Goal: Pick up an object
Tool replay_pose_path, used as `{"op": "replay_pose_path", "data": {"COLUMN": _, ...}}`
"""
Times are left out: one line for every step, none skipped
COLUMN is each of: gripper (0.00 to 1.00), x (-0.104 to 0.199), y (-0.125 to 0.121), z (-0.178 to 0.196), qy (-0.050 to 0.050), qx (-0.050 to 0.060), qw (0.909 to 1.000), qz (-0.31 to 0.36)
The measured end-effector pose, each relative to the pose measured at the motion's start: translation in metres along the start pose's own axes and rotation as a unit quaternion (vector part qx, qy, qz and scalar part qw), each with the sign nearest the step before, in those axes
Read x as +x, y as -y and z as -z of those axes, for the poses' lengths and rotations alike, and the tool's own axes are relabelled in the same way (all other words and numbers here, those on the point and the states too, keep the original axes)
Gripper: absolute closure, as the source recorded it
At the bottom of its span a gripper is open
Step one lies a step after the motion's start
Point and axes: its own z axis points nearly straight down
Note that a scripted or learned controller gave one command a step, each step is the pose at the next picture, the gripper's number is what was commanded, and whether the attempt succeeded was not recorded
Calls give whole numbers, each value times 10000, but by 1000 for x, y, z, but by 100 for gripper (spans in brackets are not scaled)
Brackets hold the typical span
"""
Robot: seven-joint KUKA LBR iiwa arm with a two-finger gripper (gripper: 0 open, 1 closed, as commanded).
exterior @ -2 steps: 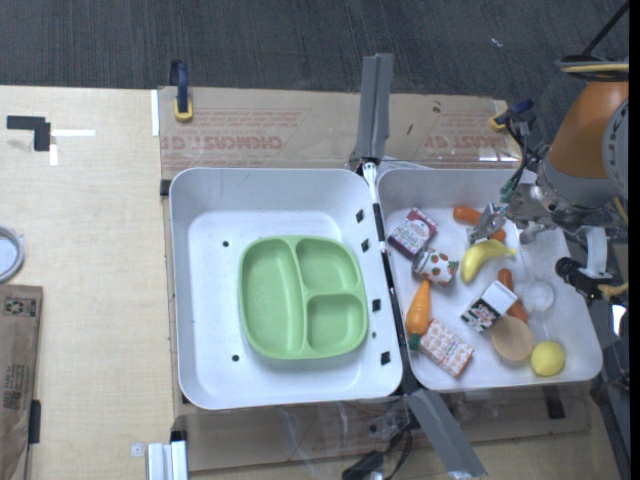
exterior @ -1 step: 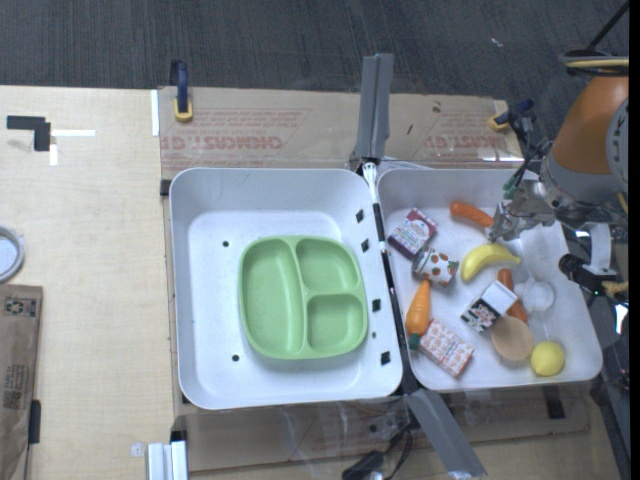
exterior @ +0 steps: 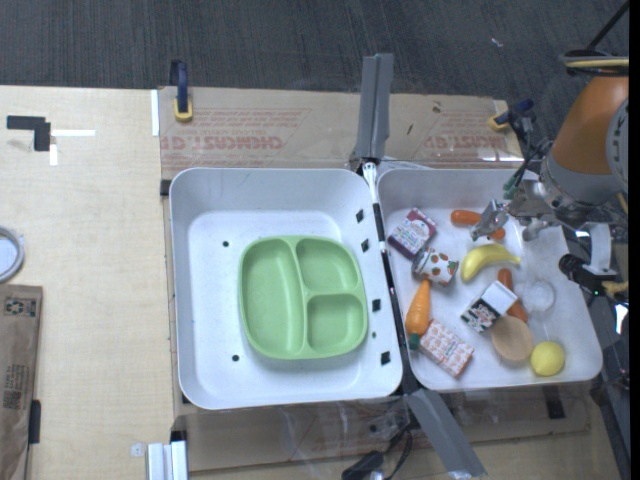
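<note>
**Gripper low over the toy food in the right bin**

The banana [exterior: 489,259], yellow and curved, lies in the right bin [exterior: 585,363], just below the gripper [exterior: 492,223]. Whether the gripper's jaws are spread or pressed together cannot be told. Near the banana lie a carrot [exterior: 419,306], a lemon [exterior: 547,358], a purple packet [exterior: 411,234] and a small white box [exterior: 485,309]; their print is too small to read. The left bin [exterior: 200,298] holds a green divided tray [exterior: 303,297].

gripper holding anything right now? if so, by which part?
Cannot be told. The gripper hangs low over the right bin, just above the banana; nothing visibly sits between its tips.
</note>
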Motion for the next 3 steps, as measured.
{"op": "replay_pose_path", "data": {"gripper": 0, "x": 6, "y": -33, "z": -8, "qy": -1, "qx": 20, "qw": 9978, "qz": -666}}
{"op": "replay_pose_path", "data": {"gripper": 100, "x": 6, "y": -33, "z": 0, "qy": 11, "qx": 37, "qw": 9979, "qz": -653}}
{"op": "replay_pose_path", "data": {"gripper": 100, "x": 15, "y": -29, "z": 107, "qy": 0, "qx": -4, "qw": 9991, "qz": -427}}
